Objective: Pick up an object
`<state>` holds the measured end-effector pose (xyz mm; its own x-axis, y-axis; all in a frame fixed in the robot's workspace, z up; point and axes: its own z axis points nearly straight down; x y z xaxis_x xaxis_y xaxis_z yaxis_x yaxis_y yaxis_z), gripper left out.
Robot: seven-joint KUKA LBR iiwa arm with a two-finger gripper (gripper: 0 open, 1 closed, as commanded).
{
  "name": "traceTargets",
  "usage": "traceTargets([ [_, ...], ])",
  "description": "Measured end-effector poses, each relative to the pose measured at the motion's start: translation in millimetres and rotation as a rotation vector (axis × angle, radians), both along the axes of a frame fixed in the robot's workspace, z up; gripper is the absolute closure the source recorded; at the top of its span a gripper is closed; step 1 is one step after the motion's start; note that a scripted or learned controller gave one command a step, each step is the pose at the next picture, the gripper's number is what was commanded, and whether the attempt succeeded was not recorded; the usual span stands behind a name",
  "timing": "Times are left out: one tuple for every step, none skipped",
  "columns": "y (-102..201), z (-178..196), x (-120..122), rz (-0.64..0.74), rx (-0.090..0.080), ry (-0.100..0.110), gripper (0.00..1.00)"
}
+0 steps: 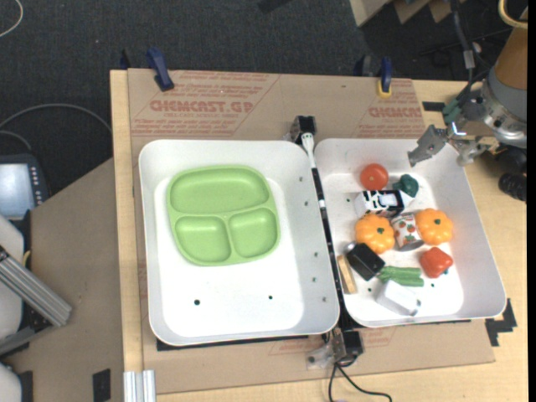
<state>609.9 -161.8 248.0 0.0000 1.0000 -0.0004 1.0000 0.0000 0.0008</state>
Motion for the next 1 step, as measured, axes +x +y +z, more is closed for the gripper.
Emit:
traceTargets([
  [54.5,-139.1,-27.8,0.0,-0.003,-0.018,0.0],
])
